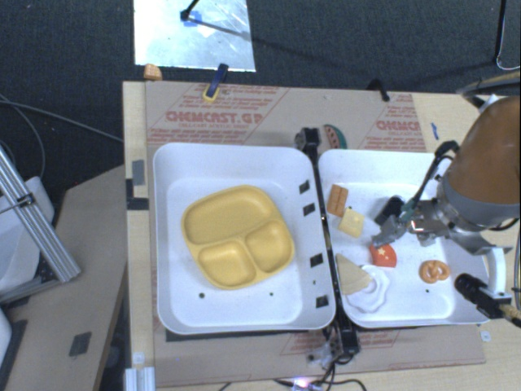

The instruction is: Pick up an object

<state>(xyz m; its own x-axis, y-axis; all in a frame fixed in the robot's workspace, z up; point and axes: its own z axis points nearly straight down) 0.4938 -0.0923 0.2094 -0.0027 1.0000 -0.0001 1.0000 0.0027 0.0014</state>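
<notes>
The pincer, its opening impossible to judge, hangs in the right bin just above a red toy toward the table's near edge.

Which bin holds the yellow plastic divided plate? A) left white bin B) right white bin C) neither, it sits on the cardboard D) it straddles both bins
A: the yellow plastic divided plate lies flat inside the left white bin, while the small food-shaped items such as the red piece and the pretzel lie in the right white bin.
</notes>
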